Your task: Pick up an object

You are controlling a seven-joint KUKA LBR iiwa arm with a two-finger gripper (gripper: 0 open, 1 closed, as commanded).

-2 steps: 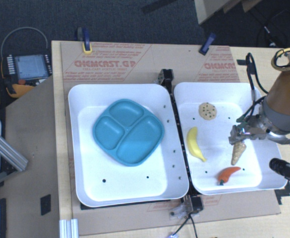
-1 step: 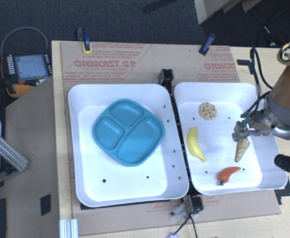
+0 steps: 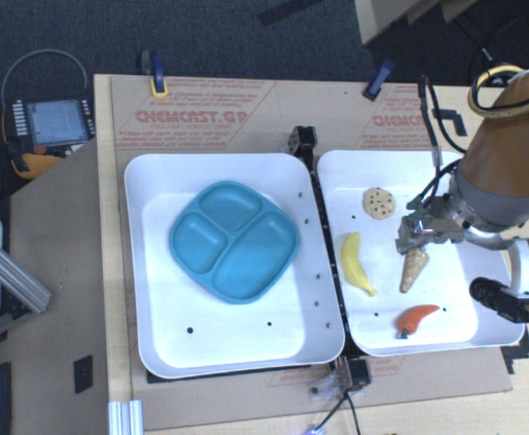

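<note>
The right bin (image 3: 446, 175) holds a speckled round cookie (image 3: 379, 203), a yellow banana (image 3: 356, 263), a tan cone-shaped piece (image 3: 413, 270) and a red-orange pepper (image 3: 417, 318). My gripper (image 3: 416, 238) hangs over the middle of this bin, right at the upper end of the tan cone, which lies on the bin floor pointing toward the front. The cookie is up and to the left of the gripper, and the banana is to its left. The arm's grey wrist and orange band cover the bin's right part.
The left bin (image 3: 156, 315) holds a blue divided plate (image 3: 235, 240) at its middle. A black divider rail (image 3: 326, 243) runs between the bins. Cables (image 3: 437, 125) hang near the arm at the back right. A black fitting (image 3: 500, 299) sits at the right bin's right rim.
</note>
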